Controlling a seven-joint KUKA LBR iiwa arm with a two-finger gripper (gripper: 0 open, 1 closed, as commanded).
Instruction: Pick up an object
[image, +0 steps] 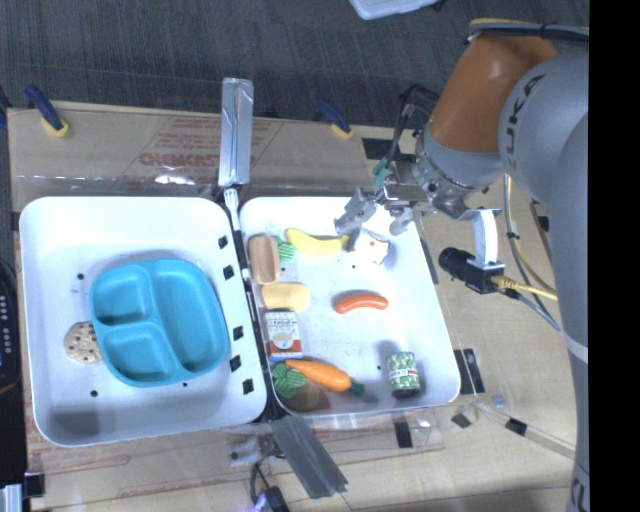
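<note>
My gripper (376, 220) hangs over the far part of the right bin (432, 300), with its fingers (353, 215) spread open. Just below it lies a small white object (374, 248), and a yellow banana (312, 242) lies to its left. Nothing is held between the fingers. Further toward the front of this bin are a red sausage (360, 302), a green can (402, 371) and an orange carrot (320, 375). Along the bin's left wall lie a tan bun (263, 258), a yellow piece (285, 296) and a small carton (283, 333).
The left bin (40, 240) holds a blue divided plate (157, 320) with a cookie (80, 342) beside it. A metal bar (236, 130) stands behind the divider between the bins. The arm and its cables (500, 270) hang over the right bin's right edge.
</note>
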